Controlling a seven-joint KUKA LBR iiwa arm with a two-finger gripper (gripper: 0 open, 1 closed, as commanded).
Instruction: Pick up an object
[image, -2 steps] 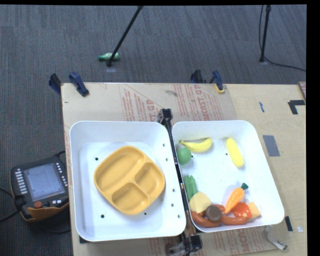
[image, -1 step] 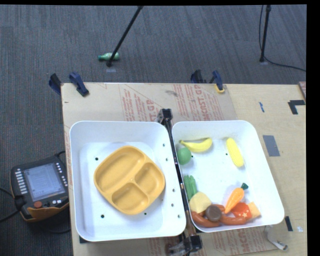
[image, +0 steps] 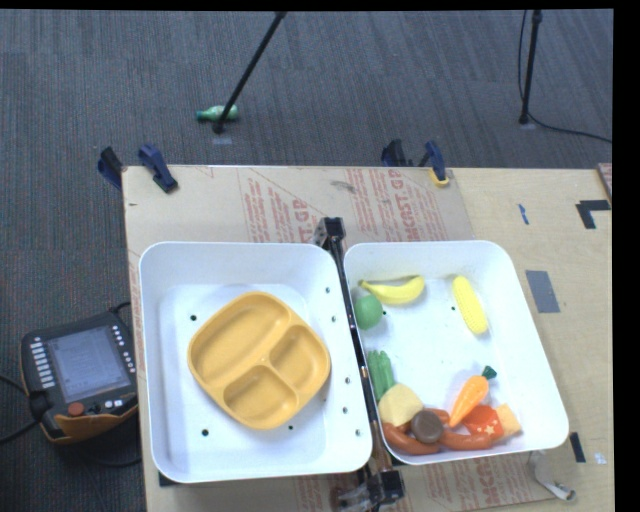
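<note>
Your gripper: open or closed, you cannot tell. Nothing is picked yet; the curved yellow plastic banana (image: 393, 290) and orange toy carrot (image: 467, 397) lie right of the yellow three-compartment plastic plate (image: 259, 357).

Single fixed camera is sitting above the bench, looking down at a slant and taking in the whole brown cardboard-covered benchtop (image: 400, 200) plus a strip of dark grey carpet floor (image: 300, 90) beyond its far edge. It's framing both shallow white plastic bins side by side, left bin (image: 165, 300) and right bin (image: 500, 270), from mid-range, with their near rims running close to the bottom edge.
</note>
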